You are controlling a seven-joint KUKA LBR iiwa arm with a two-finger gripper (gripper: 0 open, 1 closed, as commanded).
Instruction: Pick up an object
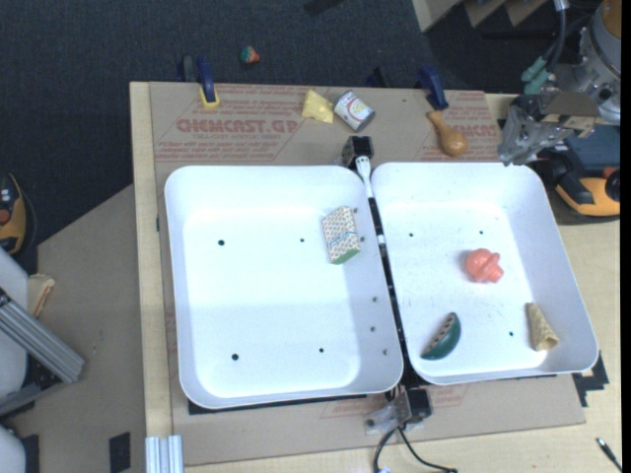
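Objects: three in right bin (552, 215), one in left bin (197, 264); fingers' (520, 151) state unclear.

I count two white bins (197, 294), one patterned box (340, 235) in my left bin, three items in the right: one red toy (482, 265), one watermelon slice (442, 336), one cone (540, 326), two blue clamps (205, 77)

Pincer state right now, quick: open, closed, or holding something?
Pincer: cannot be told from the camera view. It sits above the far right corner of the right bin, with no object seen in it.
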